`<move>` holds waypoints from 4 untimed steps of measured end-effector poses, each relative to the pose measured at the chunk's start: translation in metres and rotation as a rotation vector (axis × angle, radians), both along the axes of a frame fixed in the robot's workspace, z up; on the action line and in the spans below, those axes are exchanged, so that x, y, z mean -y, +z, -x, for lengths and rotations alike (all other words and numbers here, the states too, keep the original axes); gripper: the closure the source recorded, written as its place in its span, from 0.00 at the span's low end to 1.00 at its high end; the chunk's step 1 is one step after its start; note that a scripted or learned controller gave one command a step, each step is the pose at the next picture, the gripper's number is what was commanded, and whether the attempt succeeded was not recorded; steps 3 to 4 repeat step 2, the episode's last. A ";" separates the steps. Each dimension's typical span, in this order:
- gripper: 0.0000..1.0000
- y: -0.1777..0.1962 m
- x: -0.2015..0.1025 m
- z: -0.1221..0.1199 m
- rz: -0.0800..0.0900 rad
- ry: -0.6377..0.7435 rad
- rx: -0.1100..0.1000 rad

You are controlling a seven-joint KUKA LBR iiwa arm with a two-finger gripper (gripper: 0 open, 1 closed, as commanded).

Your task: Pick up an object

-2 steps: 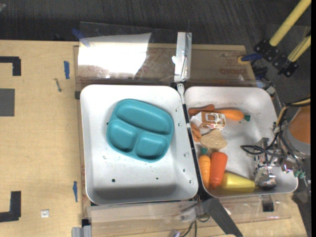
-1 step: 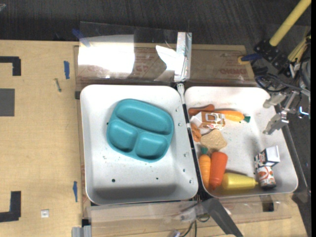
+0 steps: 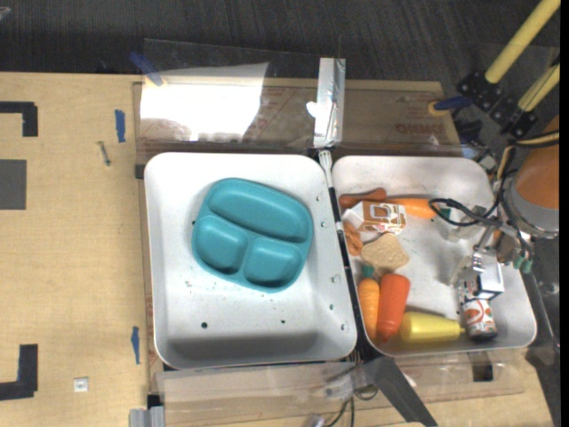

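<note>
The claw [image 3: 480, 278] hung low in the right bin [image 3: 427, 169], near its right wall, just above a small can [image 3: 480, 317] lying in the lower right corner. Whether it was open or closed could not be told, and nothing showed as gripped. The likely targets all sat in this bin: the can, a yellow piece [image 3: 428, 328] touching it on the left, a carrot [image 3: 392, 305] and an orange piece [image 3: 369, 301] side by side, a slice of bread [image 3: 385, 253], and a small carton [image 3: 384, 213]. The left bin [image 3: 169, 265] held a teal tray [image 3: 252, 232]. The can looked round and slick and lay tight to the wall, so a descent there could clip the rim or send the can rolling away. A loose cable [image 3: 452, 212] near the wrist might snag as well.
</note>
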State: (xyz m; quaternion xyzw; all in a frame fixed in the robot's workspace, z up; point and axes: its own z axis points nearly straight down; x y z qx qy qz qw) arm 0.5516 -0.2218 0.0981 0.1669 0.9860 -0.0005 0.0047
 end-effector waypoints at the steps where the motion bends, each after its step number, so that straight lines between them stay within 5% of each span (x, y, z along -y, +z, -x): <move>1: 0.00 -0.010 0.002 0.053 0.000 0.027 0.000; 2: 0.00 0.001 -0.001 0.069 -0.003 0.192 -0.004; 4: 0.00 0.001 -0.001 0.069 -0.003 0.192 -0.004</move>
